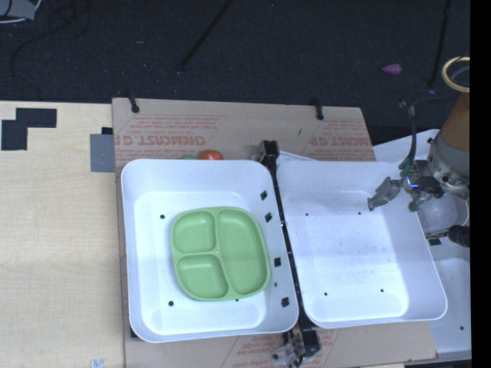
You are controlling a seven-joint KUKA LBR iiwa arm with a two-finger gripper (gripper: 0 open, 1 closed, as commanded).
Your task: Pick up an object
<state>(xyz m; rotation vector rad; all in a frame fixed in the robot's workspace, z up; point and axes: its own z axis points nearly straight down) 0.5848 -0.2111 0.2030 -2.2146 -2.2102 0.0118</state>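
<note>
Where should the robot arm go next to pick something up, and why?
Probably across toward the left bin. The green divided plate lies flat there, and it is the one pickable thing in the bins. The gripper sits over the right bin's far right corner, well away from the plate, with nothing between its jaws. So a sideways move over the plate seems the sensible first step.

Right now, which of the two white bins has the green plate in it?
The left bin: the green divided plate lies inside it. The end effector is above the right bin.
</note>
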